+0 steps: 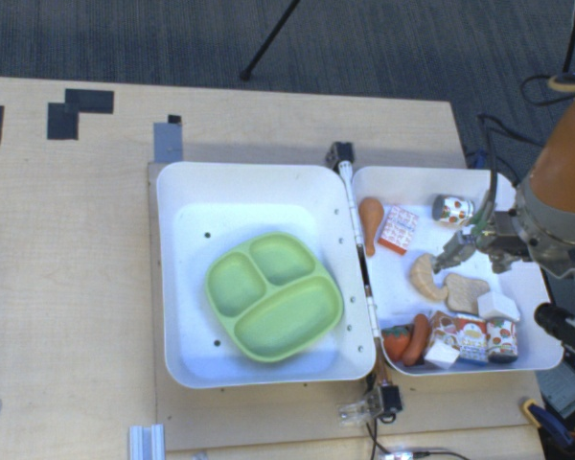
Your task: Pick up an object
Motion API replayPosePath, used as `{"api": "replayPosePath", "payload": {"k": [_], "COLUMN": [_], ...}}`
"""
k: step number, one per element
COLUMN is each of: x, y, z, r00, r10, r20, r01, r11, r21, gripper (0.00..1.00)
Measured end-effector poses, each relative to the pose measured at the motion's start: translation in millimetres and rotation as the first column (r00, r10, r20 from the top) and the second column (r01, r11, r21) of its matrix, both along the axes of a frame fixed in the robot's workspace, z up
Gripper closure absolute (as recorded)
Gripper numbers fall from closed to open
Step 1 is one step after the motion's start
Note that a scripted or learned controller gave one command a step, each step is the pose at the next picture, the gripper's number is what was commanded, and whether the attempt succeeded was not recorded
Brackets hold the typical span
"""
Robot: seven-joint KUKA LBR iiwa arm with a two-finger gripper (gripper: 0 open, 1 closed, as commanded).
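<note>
Tool (457, 253) position is over the right bin (412, 182), low above the bin's centre, with the grey arm (561, 209) entering from the bin's right side. The dark fingers point toward the bin's left wall; whether they are spread or closed cannot be told from this view, and no item is seen between them. Just below the tool lies a tan bread-shaped piece (425, 278), with a flat toast slice (466, 293) beside it toward the bin's right. Near the bin's left wall rests an orange carrot-shaped item (371, 218), and next to it a red-and-white packet (398, 229). A small can (451, 209) lies toward the bin's far wall. Along the bin's near wall sit a red sausage (419, 336), a printed box (471, 338) and a white block (498, 306). Left of the right bin, the left bin (182, 257) holds a green divided plate (274, 296).
</note>
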State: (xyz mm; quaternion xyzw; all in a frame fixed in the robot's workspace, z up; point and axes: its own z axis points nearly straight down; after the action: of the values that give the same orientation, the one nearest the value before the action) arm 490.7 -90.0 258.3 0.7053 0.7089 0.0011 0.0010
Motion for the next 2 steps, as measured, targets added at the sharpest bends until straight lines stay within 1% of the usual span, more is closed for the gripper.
{"api": "replayPosePath", "payload": {"k": [1, 2], "x": [-3, 46], "y": [66, 184], "z": [-57, -54], "r00": [1.000, 1.000], "r10": [-0.001, -0.001], "r20": [-0.001, -0.001], "r01": [0.001, 0.001], "r11": [1.000, 1.000], "r21": [0.001, 0.001], "gripper": [0.00, 0.00]}}
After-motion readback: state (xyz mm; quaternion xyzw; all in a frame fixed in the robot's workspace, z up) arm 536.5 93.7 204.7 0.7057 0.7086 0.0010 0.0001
